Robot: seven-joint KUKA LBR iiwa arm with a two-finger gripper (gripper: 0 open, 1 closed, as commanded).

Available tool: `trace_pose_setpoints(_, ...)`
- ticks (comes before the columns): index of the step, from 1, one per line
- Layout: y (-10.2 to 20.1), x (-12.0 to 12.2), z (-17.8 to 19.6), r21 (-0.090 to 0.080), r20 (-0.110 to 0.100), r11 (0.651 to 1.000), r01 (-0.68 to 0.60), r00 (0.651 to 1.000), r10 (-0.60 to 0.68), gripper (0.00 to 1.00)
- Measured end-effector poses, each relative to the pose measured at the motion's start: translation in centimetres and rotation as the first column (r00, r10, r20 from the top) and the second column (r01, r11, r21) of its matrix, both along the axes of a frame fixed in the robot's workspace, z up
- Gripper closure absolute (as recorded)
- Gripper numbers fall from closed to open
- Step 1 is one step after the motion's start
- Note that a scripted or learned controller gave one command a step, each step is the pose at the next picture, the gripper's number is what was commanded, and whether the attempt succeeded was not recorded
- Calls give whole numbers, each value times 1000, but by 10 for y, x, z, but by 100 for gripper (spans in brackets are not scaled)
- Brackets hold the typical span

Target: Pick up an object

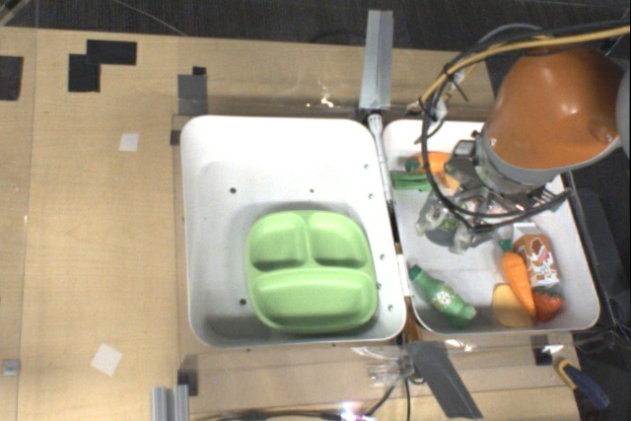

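The pincer [455, 224] hangs low inside the right bin [590, 296], under the arm's orange band [554, 108] and grey wrist, in a tangle of black cables. How it is set cannot be told from this view: the metal parts at its tip blur together, and no object is seen clamped in it.

The objects nearest the pincer lie on several sides. Toward the near edge of the bin, and slightly to the view's left, lies a green bottle [442, 297], its long axis running diagonally from upper left to lower right; it sits close to the bin's left wall and apart from the pincer. To the view's right and nearer the camera lies a carrot [518, 279], its long axis running steeply down the picture, beside a small printed packet [537, 260] and a yellow item [509, 308] with a red piece [549, 307] next to it. Beyond the pincer, toward the far wall, an orange-and-green toy vegetable [422, 169] is partly covered by the wrist. By judgement the bottle and the carrot are the clearest candidates, as both lie uncovered.

The arm enters from the view's right and bends sharply downward, its wrist roughly vertical over the bin's middle.

The left bin [212, 163] holds a green divided tray [312, 269], well apart from the pincer. Both bins rest on a wooden surface [89, 242].
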State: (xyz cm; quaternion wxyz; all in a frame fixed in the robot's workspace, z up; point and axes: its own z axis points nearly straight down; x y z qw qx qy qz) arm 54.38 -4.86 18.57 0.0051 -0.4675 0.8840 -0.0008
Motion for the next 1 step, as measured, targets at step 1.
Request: trace_pose_setpoints(1, -57, -45, -15, -2, -7, 995, -96, 995, 96, 100)
